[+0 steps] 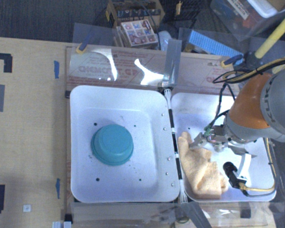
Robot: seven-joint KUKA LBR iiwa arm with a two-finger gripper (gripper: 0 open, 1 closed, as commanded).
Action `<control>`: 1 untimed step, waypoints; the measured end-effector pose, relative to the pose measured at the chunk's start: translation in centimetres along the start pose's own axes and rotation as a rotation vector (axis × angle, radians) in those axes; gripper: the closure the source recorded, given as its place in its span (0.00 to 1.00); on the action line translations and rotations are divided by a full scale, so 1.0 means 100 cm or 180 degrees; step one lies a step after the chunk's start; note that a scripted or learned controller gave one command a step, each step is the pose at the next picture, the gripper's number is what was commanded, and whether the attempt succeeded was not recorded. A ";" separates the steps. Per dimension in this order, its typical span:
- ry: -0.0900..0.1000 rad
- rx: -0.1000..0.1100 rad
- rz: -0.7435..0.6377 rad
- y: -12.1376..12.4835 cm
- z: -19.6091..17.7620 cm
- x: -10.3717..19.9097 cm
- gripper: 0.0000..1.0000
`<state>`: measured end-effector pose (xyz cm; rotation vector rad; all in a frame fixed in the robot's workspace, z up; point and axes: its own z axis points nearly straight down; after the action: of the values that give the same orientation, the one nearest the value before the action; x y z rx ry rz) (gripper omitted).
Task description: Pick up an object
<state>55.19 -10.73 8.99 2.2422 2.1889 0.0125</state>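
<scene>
Yellow cloth against right bin's left wall, fingers at its upper edge, grip unclear.

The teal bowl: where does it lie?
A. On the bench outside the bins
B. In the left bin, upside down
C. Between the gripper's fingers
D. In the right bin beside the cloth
B: the bowl sits base-up on the floor of the left bin, apart from the cloth.
</scene>
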 end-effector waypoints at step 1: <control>-0.0003 0.0038 0.0367 -0.062 -0.144 0.048 0.00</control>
<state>48.98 -5.78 23.30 2.3708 2.0615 -0.0008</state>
